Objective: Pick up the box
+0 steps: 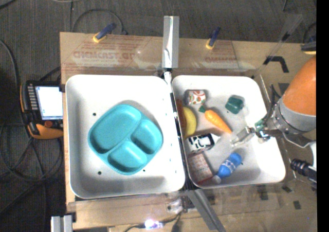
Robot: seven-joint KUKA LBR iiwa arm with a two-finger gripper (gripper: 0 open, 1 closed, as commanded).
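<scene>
A small black-and-white box (201, 141) lies in the right bin (267, 172), left of centre. Just in front of it, against the bin's front-left corner, sits a flat brownish-red box (199, 166). My gripper (241, 136) reaches in from the right and hovers over the bin's floor. It is to the right of the black-and-white box, apart from it, and above a blue bottle (229, 165). Nothing shows in its grasp. The grey wrist with its orange band (303, 92) stands over the bin's right wall.
The right bin also holds a yellow banana (189, 121), an orange carrot (217, 119), a small can (195, 97) and a dark green block (235, 104). A teal divided tray (126, 138) fills the middle of the left bin (77, 174).
</scene>
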